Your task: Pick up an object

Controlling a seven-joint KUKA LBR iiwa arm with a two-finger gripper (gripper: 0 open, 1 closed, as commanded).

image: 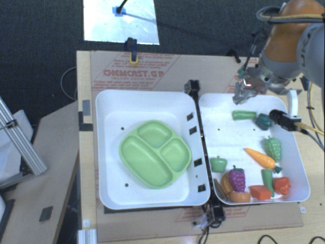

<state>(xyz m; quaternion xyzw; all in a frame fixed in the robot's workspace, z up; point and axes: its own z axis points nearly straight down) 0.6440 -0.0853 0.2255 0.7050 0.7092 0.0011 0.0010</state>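
The gripper [242, 91] hangs over the far edge of the right bin [223, 136], with the arm [292, 39] coming in from the upper right. Whether it is apart or together I cannot tell from this slant; nothing shows clamped in it.

Just below and beside it lies a green cucumber-like piece [244, 115], close to the gripper but apparently not touching it. Touching that piece's right end is a dark teal object [263, 121]. Farther toward the near side lie a green ridged vegetable [273, 148], an orange carrot [260, 157], a small green pepper [218, 163] and a purple grape bunch [236, 179], with red pieces [260, 191] along the near wall.

The left bin [111, 111] holds a green divided plate [155, 154], well apart from the gripper.
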